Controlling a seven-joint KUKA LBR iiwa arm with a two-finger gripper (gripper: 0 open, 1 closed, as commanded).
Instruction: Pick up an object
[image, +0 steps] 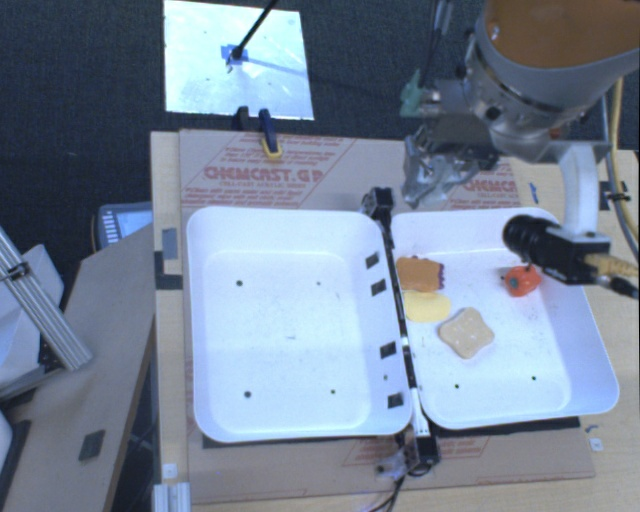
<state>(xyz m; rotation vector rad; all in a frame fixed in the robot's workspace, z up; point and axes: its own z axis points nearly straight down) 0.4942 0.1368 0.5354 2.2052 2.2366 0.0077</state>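
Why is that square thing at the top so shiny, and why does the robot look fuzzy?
In the camera view, the silver sheet at the top glares bright because light bounces off it; the arm sits close to the camera, so it looks blurry; the toast-shaped toy in the right bin looks sharper.

Lying flat in the right bin (560, 400), all four pieces. Sitting nearest the divider: an orange-brown slab with a purple edge (420, 273), just above and touching a pale yellow disc (428, 307). Resting just below and right of that disc, tilted: a tan toast-shaped slice (466, 333). Lying well apart toward the right wall: a small orange-red piece (520, 282), shape too small to tell.
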